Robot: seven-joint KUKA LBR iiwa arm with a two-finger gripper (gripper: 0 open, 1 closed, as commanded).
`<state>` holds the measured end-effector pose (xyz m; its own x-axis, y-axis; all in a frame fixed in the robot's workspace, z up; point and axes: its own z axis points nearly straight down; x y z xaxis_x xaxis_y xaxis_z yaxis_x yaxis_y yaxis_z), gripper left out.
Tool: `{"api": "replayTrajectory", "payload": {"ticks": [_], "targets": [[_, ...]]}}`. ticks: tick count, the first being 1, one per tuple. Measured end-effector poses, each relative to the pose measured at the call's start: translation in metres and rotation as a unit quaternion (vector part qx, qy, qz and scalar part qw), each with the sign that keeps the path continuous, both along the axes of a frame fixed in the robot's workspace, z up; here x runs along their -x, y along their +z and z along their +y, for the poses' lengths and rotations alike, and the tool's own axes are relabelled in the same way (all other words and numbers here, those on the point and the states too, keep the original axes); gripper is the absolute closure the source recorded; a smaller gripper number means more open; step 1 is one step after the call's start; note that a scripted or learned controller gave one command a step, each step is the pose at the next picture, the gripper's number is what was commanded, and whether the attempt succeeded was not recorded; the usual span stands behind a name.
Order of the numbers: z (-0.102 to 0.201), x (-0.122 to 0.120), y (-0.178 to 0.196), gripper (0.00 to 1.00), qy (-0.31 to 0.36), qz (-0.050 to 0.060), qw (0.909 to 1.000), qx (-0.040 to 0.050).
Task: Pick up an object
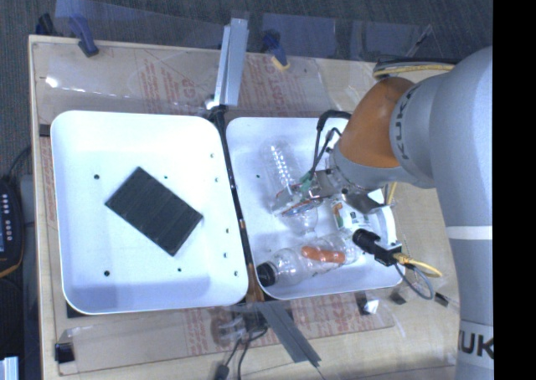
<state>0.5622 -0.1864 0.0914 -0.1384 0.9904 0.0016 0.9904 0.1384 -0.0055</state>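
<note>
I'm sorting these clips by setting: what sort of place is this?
Probably a robotics lab's bin-picking station. A grey arm with an orange band reaches into the right white bin, which holds clear plastic clutter; the left bin holds a dark flat pad. The bench is taped and clamped, over carpet.

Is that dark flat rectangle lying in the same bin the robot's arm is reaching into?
No. The dark rectangle lies alone in the left bin, while the arm reaches over the right bin.

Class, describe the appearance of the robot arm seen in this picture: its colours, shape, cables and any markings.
The arm is thick, rounded and grey, with an orange band above the wrist. Black cables loop beside the band. Black letters mark its lower part.
</note>
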Motion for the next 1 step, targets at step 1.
{"api": "replayTrajectory", "payload": {"ticks": [1], "targets": [[-0.0004,-0.0006,0.0107,1.0,0.002,0.0,1.0,0.0007]]}}
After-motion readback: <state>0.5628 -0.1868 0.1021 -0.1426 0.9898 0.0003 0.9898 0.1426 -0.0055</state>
